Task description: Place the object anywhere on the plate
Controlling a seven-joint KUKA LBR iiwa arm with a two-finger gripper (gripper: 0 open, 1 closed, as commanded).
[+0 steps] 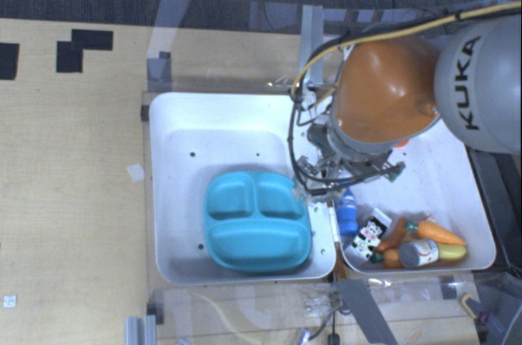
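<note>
We see the tool [342, 187] over the right bin [465, 172], just above a blue bottle [347, 214]; finger state unclear. Blue plate [257, 221] sits in the left bin [175, 148].

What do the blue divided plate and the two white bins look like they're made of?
The blue divided plate looks like moulded plastic: one even colour, rounded compartment ridges, a soft satin sheen. The left bin and the right bin also look like plastic, smooth matte white with rounded corners, though thin painted metal can't be ruled out.

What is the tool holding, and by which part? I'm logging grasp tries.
It cannot be told: the tool sits just above the blue bottle in the right bin, under the wrist.
</note>
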